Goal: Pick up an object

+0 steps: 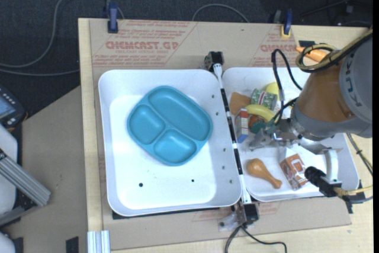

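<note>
- Objects for picking lie in the right bin [349, 170]: a banana [261, 111], a green packet [260, 96] just behind it, a tan drumstick-shaped toy [263, 170] near the front, and a brown wrapped snack [294, 169] just right of the toy.
- Toward the bin's rear left corner the banana, packet and a few smaller items are crowded together, touching or overlapping. Judgement: a grasp there risks catching more than one thing.
- Drumstick toy and snack lie flat on bare bin floor, apart from the pile. Judgement: these are the easier targets, since there is free space on both sides.
- Arm [328, 98] reaches in from the right and hangs over the middle of the right bin, wrist pointed down toward the pile's near edge.
- Gripper [273, 134] sits low, just beside the clutter. Its opening cannot be told: the metal parts merge with the items beneath, and nothing is clearly seen between them.
- Left bin [112, 145] holds a blue divided plate [169, 125], lying flat and slightly turned, well apart from the arm.
- Both bins rest side by side on the worktop [95, 56], so either one is in reach.
</note>
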